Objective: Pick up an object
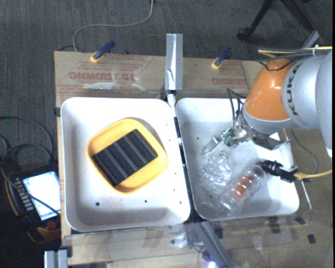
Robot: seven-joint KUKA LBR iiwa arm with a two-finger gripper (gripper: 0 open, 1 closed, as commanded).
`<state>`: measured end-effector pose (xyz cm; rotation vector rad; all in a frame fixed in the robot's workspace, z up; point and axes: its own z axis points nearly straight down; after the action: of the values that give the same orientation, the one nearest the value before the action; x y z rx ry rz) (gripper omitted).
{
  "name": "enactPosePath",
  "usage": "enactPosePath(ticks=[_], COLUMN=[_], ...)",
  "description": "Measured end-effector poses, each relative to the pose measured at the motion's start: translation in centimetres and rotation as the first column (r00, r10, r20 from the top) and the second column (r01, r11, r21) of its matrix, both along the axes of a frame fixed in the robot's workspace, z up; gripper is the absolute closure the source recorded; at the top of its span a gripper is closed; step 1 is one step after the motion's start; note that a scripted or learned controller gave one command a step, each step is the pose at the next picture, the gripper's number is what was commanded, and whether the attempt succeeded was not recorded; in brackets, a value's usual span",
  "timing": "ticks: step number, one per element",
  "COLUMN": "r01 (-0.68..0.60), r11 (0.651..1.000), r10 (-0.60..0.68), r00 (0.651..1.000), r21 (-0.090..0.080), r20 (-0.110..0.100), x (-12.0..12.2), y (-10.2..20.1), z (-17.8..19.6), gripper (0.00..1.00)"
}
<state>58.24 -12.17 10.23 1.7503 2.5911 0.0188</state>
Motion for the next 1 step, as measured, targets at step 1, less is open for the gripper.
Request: enactPosePath(ticks=[1], r01=[-0.149], r11=[0.989], r10=[0.149], r00=[0.989], r21=[-0.007], r20=[0.001], x=[-4.45], y=[-3.09], z=[-1.00], gripper=[0.00])
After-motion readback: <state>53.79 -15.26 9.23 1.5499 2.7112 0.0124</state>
